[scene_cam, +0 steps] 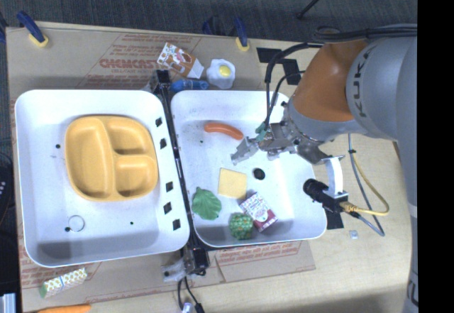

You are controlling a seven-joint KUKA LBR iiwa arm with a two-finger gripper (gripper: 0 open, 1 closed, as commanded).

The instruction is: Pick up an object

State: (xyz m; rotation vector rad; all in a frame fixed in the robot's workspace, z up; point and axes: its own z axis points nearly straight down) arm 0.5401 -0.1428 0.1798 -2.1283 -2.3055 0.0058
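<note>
White plastic bin on the right (301,230) holds several objs: orange sausage-shaped toy (223,130) near its back, flat yellow cheese-like square (232,182) in the middle, leafy green toy (206,204) to its lower left, knobbly green broccoli-like toy (240,226) and small red-and-white carton (258,210) w/ them near the front wall. Grey arm w/ orange band (333,88) reaches in from the right; two-finger gripper (243,150) sits low over the bin btwn sausage and cheese square, fingers look slightly apart w/ nothing btwn them. White bin on the left (28,184) carries a yellow divided tray (111,156). Behind the bins on cardboard: small printed box (174,58), blue obj (189,84), white-and-yellow egg toy (221,72).
</note>
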